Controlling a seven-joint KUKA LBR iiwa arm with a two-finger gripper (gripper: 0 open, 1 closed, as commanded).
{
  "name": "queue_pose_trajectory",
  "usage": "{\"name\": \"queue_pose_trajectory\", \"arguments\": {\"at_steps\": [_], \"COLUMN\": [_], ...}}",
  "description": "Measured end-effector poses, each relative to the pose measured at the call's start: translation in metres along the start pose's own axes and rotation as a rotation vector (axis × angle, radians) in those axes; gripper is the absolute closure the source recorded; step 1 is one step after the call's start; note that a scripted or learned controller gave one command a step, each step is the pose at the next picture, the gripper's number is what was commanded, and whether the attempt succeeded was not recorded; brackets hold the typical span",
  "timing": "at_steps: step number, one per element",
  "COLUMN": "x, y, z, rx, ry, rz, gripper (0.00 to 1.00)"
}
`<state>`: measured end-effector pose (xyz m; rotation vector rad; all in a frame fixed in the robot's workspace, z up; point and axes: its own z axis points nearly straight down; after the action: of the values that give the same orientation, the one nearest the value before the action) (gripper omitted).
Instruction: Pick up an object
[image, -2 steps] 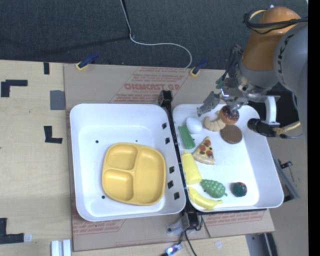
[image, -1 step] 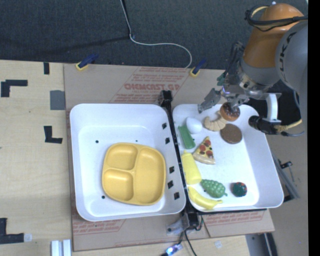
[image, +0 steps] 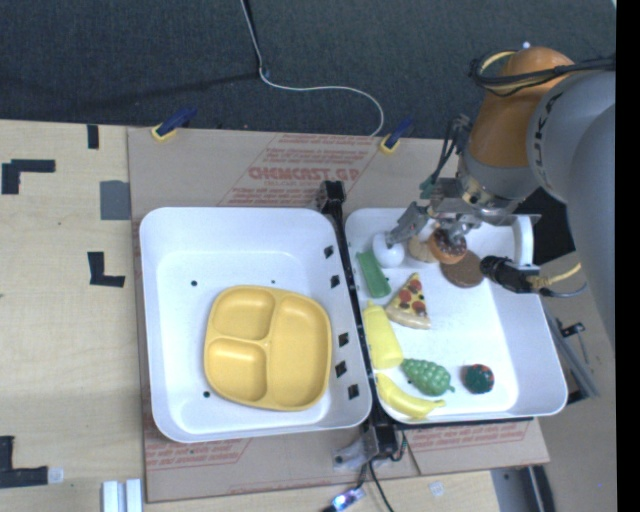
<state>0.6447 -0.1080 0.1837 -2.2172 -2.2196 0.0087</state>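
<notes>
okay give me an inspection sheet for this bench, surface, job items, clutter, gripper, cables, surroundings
Surface: left bin and right bin, side by side on cardboard.
Job's things: in the right bin, pizza slice, banana, green bumpy fruit, round red-green fruit, brown disc.
Clutter: yellow divided plate in the left bin.
Gripper: gripper over the right bin's far end; holding nothing visible.
Cables: white cable behind the bins.
Surroundings: dark carpet.

The grey arm (image: 585, 120) enters at the frame's upper right, orange band above the wrist, bending down-left; its end effector (image: 432, 228) sits right of centre, upper half.
</notes>
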Motion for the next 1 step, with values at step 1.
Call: {"name": "queue_pose_trajectory", "arguments": {"at_steps": [1], "x": [-0.002], "y": [-0.0096], "z": [0.0603], "rx": [0.001], "ry": [0.0], "rz": [0.0], "gripper": [0.0]}}
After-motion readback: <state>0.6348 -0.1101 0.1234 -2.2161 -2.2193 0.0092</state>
